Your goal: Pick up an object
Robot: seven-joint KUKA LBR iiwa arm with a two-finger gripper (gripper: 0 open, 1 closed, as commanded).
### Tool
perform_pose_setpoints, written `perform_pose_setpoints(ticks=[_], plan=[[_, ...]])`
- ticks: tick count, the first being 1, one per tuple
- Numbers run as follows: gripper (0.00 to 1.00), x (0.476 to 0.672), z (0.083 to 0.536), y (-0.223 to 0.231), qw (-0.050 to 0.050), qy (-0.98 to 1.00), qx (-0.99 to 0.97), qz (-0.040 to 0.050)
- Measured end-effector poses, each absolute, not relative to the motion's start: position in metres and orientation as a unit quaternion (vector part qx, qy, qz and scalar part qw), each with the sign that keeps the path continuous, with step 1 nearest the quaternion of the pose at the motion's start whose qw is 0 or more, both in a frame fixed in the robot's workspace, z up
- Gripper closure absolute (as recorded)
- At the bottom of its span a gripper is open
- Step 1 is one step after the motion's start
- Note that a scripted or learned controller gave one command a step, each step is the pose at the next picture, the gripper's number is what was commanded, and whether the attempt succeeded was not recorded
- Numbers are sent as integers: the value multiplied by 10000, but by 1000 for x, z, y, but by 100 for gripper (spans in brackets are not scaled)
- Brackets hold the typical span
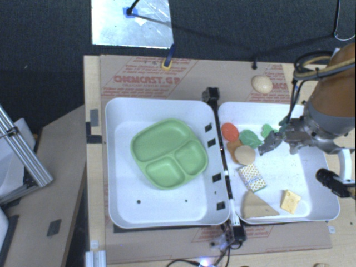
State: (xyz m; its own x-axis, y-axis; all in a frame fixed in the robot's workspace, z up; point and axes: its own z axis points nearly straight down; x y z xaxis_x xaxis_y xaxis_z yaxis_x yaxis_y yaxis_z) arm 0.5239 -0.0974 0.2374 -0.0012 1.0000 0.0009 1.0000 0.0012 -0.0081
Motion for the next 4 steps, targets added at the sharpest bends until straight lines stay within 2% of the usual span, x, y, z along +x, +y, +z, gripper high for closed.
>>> perform_pose_setpoints(ticks=[1,2,4], plan=[[0,526,242,-97,-6,-7082,-7060,-3],[0,534,186,-91,13,-7079,-7064,7],[0,536,91,-90,17,-7073,-7069,8]])
